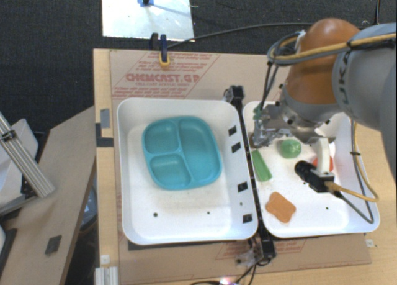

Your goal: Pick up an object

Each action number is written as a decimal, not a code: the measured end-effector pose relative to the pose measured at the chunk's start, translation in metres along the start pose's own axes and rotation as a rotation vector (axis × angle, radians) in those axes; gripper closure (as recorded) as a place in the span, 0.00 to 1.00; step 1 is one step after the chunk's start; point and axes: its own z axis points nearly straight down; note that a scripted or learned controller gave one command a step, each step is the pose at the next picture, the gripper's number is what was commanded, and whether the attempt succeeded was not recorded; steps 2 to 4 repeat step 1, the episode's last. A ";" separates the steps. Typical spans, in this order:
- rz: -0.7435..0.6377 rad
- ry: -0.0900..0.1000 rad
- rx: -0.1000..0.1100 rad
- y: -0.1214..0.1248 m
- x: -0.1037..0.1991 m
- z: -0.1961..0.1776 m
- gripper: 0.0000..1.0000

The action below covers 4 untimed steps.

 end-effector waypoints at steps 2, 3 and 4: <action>0.000 -0.001 0.000 0.015 0.050 0.012 1.00; 0.000 -0.001 0.000 0.015 0.050 0.012 1.00; 0.000 -0.001 0.000 0.015 0.050 0.012 1.00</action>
